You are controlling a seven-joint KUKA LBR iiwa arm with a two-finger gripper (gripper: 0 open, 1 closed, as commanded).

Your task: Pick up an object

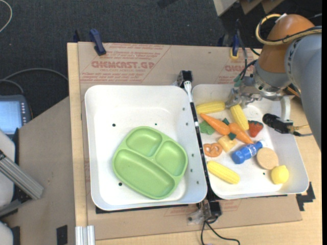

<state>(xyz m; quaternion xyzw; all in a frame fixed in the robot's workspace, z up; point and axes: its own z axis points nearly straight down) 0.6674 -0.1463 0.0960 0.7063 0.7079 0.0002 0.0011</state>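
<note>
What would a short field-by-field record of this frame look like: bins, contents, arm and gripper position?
left bin: holds a green divided plate
right bin: holds a pile of toy food
toy food: corn cob, carrot, pretzel, blue bottle, lemon, round cookie, yellow cob at the near edge
arm: reaches in from the right, orange band above the wrist
gripper: low over the far end of the right bin, near the corn cob
held object: none seen between the jaws

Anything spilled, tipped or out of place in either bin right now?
Nothing stands out. The green divided plate lies flat in the left bin; the toy food sits loosely heaped inside the right bin, none over the rim.
</note>
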